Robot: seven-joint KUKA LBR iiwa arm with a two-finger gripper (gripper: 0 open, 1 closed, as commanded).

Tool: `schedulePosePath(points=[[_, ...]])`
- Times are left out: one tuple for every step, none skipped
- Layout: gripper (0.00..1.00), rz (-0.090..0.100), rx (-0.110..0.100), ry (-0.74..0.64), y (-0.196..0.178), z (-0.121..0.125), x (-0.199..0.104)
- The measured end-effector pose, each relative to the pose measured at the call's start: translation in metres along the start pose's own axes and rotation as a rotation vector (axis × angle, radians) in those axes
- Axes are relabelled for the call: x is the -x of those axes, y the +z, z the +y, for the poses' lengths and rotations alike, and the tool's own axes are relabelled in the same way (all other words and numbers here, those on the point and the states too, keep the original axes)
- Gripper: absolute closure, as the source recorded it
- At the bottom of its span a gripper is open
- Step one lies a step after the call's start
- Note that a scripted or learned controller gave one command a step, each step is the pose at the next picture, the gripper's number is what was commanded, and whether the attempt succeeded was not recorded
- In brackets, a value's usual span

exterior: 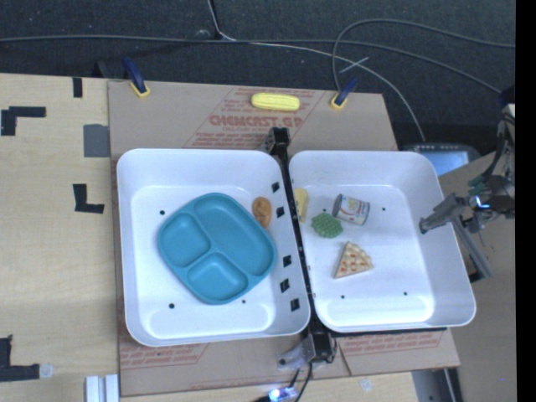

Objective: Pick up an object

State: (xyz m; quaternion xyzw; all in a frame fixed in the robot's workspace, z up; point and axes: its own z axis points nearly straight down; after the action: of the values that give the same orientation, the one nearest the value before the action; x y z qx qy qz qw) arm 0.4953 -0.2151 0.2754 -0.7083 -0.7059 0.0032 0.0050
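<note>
Your grey two-finger gripper (pixel 437 216) sits at the right rim of the right-hand shallow white bin (pixel 419 308), low and off to the side of everything worth taking — nothing lies between its tips, and at this size you cannot tell how it is set, so confirm that before you commit.

The nearest candidates all lie in the left half of that bin. The small silver can with a red band on its label (pixel 353 209) lies on its side, up near the middle; I would expect it to roll if you nudge it, so come straight down across its short width rather than along it. The green, bumpy round piece (pixel 327 224) sits just beside the can, to its lower left — close enough that a wide approach could catch both. The flat orange-and-cream pizza-slice wedge (pixel 353 260) lies below them, apart from its neighbours, with clear floor around it; it looks thin, so a grasp there must go right down to the bin floor.

My pick would be the can. Travel left across the bin, centre above it, then descend.

A small yellow piece (pixel 300 199) hugs the black divider (pixel 291 224) — likely awkward. In the left white bin (pixel 134 291), the blue three-compartment plastic tray (pixel 216 247) and a brown rounded piece (pixel 262 210) at its upper right edge are farther off.
</note>
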Motion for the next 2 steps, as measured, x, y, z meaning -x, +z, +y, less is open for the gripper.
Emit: schedulePosePath(points=[[0.00,-0.003,0.011,-0.004,-0.006,0.002,-0.001],[0.00,-0.002,0.008,-0.004,0.038,0.000,-0.005]])
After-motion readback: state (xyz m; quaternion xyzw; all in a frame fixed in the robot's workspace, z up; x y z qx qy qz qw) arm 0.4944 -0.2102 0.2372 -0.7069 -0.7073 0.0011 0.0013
